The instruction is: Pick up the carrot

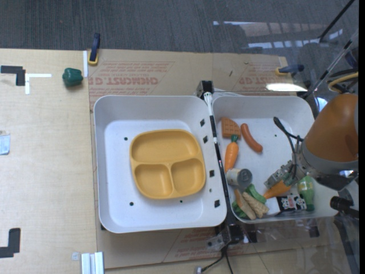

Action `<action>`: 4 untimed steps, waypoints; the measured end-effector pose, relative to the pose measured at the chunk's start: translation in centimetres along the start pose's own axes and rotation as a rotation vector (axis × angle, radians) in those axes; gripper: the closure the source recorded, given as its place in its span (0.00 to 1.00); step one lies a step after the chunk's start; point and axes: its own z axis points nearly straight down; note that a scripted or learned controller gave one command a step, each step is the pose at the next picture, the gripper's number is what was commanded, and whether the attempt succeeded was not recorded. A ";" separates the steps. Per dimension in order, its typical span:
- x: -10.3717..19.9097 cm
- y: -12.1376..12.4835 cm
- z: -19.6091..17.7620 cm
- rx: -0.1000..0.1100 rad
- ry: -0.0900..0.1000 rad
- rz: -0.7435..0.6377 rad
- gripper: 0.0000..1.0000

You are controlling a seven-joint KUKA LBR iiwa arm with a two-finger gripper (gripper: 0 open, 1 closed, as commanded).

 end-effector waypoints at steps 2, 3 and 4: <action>3.5 1.9 1.1 0.011 0.008 0.357 1.00; 9.1 6.1 -8.9 0.012 0.003 0.650 1.00; 9.1 6.1 -8.9 0.012 0.003 0.650 0.00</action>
